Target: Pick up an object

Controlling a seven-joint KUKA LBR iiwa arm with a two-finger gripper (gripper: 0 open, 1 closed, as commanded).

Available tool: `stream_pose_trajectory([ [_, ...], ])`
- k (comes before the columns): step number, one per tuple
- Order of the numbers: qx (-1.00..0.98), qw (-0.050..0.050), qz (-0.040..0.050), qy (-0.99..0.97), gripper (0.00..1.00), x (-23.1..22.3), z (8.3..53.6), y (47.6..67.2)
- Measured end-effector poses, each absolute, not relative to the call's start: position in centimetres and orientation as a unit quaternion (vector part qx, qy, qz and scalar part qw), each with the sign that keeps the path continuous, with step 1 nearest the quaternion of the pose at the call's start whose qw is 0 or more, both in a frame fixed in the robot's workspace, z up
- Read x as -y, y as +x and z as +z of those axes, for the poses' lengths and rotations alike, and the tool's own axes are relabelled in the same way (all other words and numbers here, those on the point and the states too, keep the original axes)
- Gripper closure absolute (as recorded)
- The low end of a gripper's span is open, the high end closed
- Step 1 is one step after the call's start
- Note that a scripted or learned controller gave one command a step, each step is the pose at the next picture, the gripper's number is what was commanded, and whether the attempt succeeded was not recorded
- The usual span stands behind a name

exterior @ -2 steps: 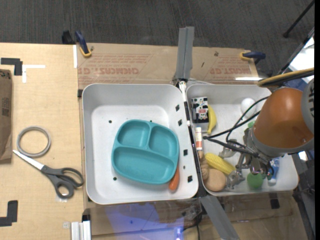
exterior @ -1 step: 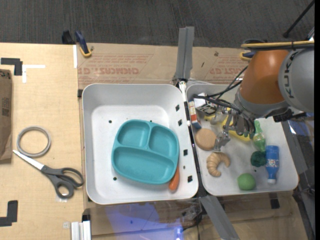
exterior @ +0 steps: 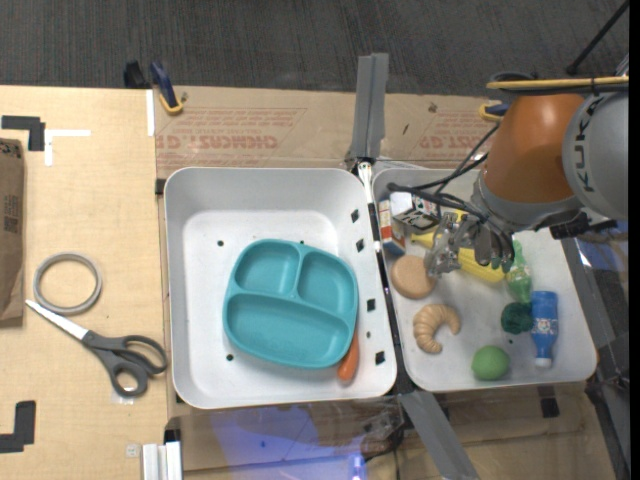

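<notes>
My gripper (exterior: 464,255) hangs low in the right bin (exterior: 570,368), open, with its fingers straddling a yellow object (exterior: 478,267) that lies near the bin's back. A tan egg-shaped piece (exterior: 411,276) rests just left of the gripper. In front of it lie a croissant (exterior: 437,325) and a green ball (exterior: 489,362). A blue bottle (exterior: 543,328), a dark green piece (exterior: 516,318) and a light green bottle (exterior: 518,280) are to the right. The arm's orange band (exterior: 528,148) hides the bin's back right part.
The left bin (exterior: 190,228) holds a teal divided plate (exterior: 291,304) and an orange carrot (exterior: 348,361) against its right wall. Scissors (exterior: 110,351) and a tape ring (exterior: 67,282) lie on the bench at left. A small printed box (exterior: 405,211) sits at the right bin's back left.
</notes>
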State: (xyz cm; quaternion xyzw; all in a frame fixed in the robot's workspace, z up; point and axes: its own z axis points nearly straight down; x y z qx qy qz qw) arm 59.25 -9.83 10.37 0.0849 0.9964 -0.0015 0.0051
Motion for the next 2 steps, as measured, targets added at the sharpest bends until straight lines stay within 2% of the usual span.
stream_pose_trajectory([
  [1,-1.0,0.002,-0.0003,0.024,1.0,7.6,27.2,64.7],
  [2,-0.99,0.001,-0.0002,-0.141,1.0,17.1,24.5,60.3],
])
